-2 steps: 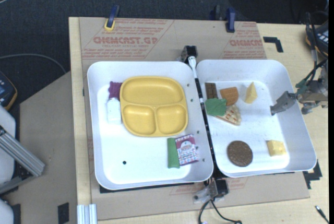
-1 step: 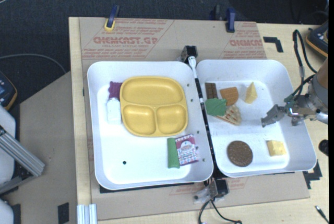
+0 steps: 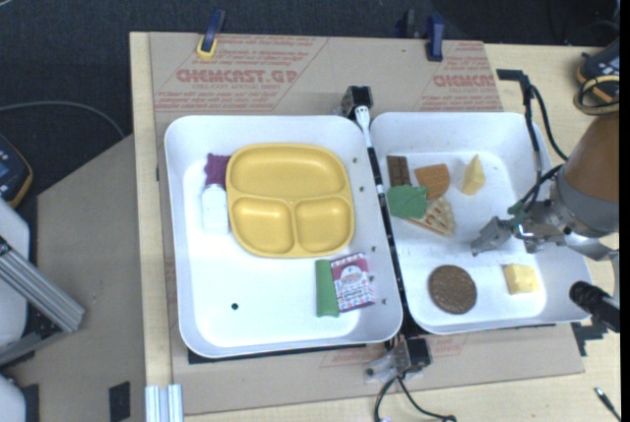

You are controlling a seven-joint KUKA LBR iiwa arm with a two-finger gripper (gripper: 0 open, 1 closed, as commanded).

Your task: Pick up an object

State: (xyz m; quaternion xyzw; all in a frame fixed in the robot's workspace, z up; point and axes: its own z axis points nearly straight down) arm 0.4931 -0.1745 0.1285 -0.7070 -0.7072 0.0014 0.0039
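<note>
**Clerk:** Item one, the tool (image 3: 495,238). Where did you log it?

**Operator:** I had it low inside the right bin (image 3: 512,130), towards that bin's right wall, on the grey arm (image 3: 591,184) reaching in from the surface's right edge. Whether it was released or clenched I could not tell; the view was too small there. I saw nothing in its grip.

**Clerk:** Item two, candidates for the pick.

**Operator:** Right bin: a small yellow block (image 3: 520,278) just beside the tool, towards the near-right corner; a round brown disc (image 3: 453,289) by the near wall; a tan waffle wedge (image 3: 438,216) touching a green piece (image 3: 406,202) mid-bin; a dark brown bar (image 3: 398,170), an orange-brown piece (image 3: 431,179) and a pale yellow wedge (image 3: 474,175) towards the far wall. Left bin (image 3: 187,243): a yellow divided tray (image 3: 290,199), a purple item (image 3: 216,167) and a white one (image 3: 213,210) beside it, and a green-backed red packet (image 3: 345,283) near the corner.

**Clerk:** Handling notes?

**Operator:** I judged the yellow block the nearest prospect. It looked like light, stiff toy food, probably smooth plastic, so prone to slip. I would have taken it across two opposite flat sides, squarely and low. It sat close to the bin wall, which could have crowded one side of the tool. The disc lay flat, poor for a pinch.
</note>
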